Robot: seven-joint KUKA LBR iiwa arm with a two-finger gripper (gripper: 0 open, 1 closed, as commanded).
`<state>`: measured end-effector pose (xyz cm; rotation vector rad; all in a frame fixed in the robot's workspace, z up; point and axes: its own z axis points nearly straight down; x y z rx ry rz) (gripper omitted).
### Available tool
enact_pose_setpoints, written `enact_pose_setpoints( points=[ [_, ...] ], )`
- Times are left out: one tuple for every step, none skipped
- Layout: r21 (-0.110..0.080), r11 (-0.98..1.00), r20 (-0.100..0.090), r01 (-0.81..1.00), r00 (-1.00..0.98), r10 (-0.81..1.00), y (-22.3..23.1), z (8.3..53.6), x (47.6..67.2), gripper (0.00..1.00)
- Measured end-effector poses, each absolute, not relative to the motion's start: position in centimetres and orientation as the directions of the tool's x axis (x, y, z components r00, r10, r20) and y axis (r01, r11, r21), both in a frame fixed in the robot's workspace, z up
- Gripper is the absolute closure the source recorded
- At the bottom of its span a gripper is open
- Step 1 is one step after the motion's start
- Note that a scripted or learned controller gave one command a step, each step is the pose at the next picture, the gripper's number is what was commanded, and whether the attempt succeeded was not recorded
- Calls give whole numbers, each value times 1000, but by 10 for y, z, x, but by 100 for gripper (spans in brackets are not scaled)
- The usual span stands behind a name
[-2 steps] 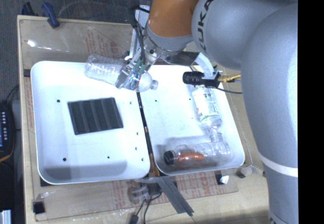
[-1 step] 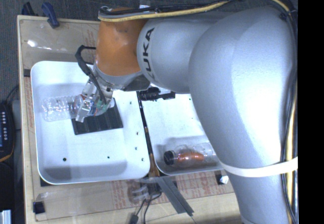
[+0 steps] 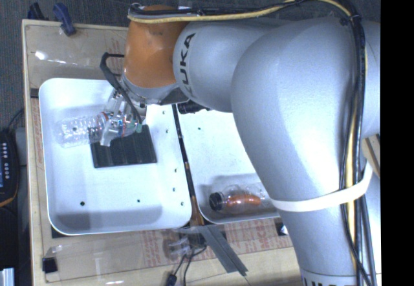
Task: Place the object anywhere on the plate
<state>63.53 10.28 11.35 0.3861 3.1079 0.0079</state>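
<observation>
The end effector point(image 3: 115, 124) hangs low in the left bin point(image 3: 65, 213), left of centre of the frame, just above a dark flat plate point(image 3: 129, 152). A clear bottle point(image 3: 74, 131) lies touching it; whether it is gripped I cannot tell. An orange-brown bottle point(image 3: 239, 200) rests in the right bin point(image 3: 213, 142), probably waiting.

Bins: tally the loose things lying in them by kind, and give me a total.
Clear plastic bottle, left bin: 1
Black ridged plate, left bin: 1
Bottle with orange contents, right bin: 1
Total: 3
</observation>
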Motion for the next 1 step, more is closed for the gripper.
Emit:
enact_pose_setpoints(
  points=[
    [0, 969, -1, 246, -969, 246, 101, 107, 632, 0]
  ],
)
